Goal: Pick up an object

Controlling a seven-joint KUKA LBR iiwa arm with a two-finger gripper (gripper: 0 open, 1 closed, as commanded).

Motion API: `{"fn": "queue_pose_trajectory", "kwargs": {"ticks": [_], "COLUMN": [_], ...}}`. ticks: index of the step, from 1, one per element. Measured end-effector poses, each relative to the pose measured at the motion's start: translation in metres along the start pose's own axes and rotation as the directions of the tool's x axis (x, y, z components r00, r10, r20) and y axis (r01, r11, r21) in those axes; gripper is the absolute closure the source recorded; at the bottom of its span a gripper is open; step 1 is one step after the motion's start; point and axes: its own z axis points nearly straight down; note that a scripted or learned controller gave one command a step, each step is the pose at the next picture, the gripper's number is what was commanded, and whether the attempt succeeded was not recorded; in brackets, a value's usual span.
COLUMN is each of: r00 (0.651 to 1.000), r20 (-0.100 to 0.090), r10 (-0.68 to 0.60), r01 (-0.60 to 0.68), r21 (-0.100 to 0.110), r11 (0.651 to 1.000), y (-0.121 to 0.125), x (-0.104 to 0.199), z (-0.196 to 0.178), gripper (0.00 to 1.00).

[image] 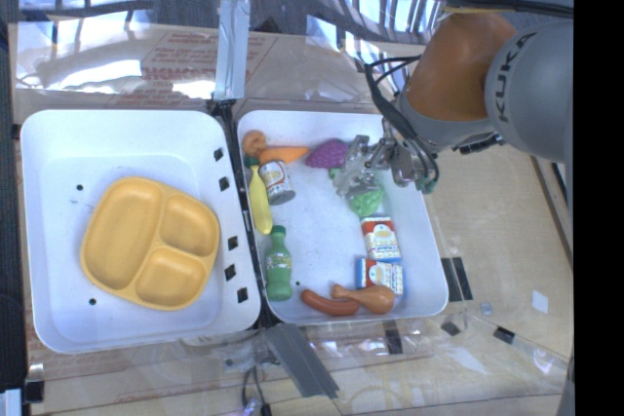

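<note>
A green leafy toy (368, 202) lies in the right bin (421, 227), just below the gripper (357, 169), which hangs over the bin's upper middle beside a purple grape bunch (329, 153). Whether its fingers are apart or together I cannot tell. A yellow divided tray (148, 241) sits in the left bin (44, 151).

Green leafy toy (368, 201) in right bin (419, 239), directly under pincer (359, 172), beside purple grapes (329, 154).
</note>
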Motion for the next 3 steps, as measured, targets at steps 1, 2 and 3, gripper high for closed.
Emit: {"fn": "queue_pose_trajectory", "kwargs": {"ticks": [1, 2, 3], "r00": [0.994, 0.998, 0.998], "r20": [-0.003, -0.007, -0.012], "r10": [0.113, -0.055, -0.056], "r01": [-0.113, 0.055, 0.056], "r21": [0.001, -0.002, -0.002], "r11": [0.994, 0.998, 0.998], "y": [0.017, 0.044, 0.044], "x": [-0.012, 0.032, 0.033], "z": [-0.01, 0.072, 0.073], "gripper": [1.0, 1.0, 0.0]}}
